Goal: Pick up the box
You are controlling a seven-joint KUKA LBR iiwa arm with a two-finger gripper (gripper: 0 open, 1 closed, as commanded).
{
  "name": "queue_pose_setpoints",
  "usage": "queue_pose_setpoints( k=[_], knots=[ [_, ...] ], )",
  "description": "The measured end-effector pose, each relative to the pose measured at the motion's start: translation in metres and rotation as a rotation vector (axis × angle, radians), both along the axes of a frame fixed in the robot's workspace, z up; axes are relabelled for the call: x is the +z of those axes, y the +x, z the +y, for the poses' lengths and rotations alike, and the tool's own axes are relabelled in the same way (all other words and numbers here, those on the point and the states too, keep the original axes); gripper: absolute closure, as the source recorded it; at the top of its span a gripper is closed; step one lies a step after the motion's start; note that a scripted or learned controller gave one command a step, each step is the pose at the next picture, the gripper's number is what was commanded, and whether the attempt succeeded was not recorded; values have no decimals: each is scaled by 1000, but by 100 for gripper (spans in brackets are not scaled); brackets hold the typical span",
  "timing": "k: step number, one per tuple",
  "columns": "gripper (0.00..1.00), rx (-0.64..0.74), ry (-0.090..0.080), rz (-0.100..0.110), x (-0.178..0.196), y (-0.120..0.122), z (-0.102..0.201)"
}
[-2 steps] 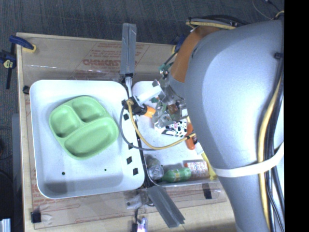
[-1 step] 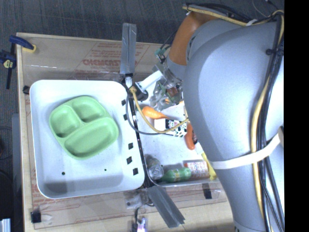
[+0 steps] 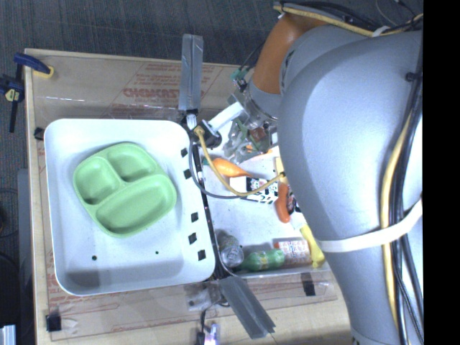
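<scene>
The box (image 3: 260, 186) lies in the right bin (image 3: 244, 221), just right of the frame's centre. It is a flat white carton with black and yellow print on its visible face, and its right part is hidden under the grey arm (image 3: 352, 157). What shows is a strip running roughly left to right, tilted slightly down to the right; its full long axis cannot be judged. A smooth, tapered orange piece shaped like a carrot (image 3: 228, 167) lies just to its upper left, pointing left, and a thin yellow cable (image 3: 215, 187) loops past its left end. A glossy red oblong object (image 3: 284, 201) lies just below and right of it, at the arm's edge. The gripper (image 3: 248, 131) hangs above and slightly left of the box, a cluster of metal and wiring below the orange band (image 3: 272, 52); whether it is closed or spread cannot be told, and nothing is seen in its grasp. Along the bin's lower wall lie a crumpled silvery object (image 3: 230, 249) and a green bottle (image 3: 262, 259) on its side, its long axis left to right. In the left bin (image 3: 65, 264) rests a matte, pale green divided plate (image 3: 126, 187) with rounded compartments.
</scene>
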State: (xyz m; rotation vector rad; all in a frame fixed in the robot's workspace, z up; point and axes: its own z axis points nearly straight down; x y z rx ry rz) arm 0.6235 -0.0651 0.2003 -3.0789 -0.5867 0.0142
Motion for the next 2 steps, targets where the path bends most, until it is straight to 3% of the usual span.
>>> queue_pose_setpoints(
  k=[2],
  knots=[
    [100, 19, 5, 11, 18, 0, 5]
  ],
)
